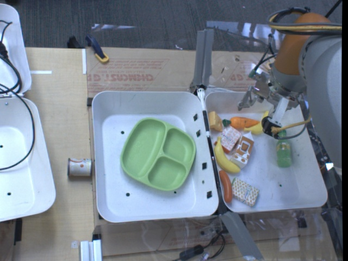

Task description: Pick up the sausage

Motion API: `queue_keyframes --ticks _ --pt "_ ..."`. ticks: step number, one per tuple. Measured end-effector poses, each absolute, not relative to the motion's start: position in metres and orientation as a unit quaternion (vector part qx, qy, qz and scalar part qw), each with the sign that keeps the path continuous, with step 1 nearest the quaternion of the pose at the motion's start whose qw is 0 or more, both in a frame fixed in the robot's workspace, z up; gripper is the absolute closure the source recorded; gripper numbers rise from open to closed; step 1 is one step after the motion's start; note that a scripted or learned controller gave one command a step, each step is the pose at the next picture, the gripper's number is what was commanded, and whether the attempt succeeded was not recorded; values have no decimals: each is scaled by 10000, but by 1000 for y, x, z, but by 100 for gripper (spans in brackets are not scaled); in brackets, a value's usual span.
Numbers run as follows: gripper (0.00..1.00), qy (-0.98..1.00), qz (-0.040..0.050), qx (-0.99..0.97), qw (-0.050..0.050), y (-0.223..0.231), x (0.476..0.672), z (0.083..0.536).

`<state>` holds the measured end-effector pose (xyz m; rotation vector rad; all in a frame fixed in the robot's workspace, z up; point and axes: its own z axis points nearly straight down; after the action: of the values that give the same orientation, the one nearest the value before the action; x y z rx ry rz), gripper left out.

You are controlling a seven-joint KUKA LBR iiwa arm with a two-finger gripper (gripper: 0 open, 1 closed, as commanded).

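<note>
The sausage is a short red-orange link lying along the left wall of the right bin, near its front corner. It rests free, with a patterned packet just to its right and a banana just behind it. My gripper hangs over the back of the right bin, above and behind the carrot. It is well apart from the sausage.
The right bin also holds a green bottle, snack packets and a yellow wedge. The left bin holds a green divided plate. A small can lies on the bench left of the bins.
</note>
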<state>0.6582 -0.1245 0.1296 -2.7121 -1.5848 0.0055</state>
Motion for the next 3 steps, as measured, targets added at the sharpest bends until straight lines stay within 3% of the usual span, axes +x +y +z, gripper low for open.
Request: queue_keyframes --ticks 1,2,3 --pt "0 -3387 18 -9409 0 -128 658 140" --pt "0 -2325 20 -9726 4 -101 645 147" --pt "0 -3477 18 -9376 8 -130 607 147"
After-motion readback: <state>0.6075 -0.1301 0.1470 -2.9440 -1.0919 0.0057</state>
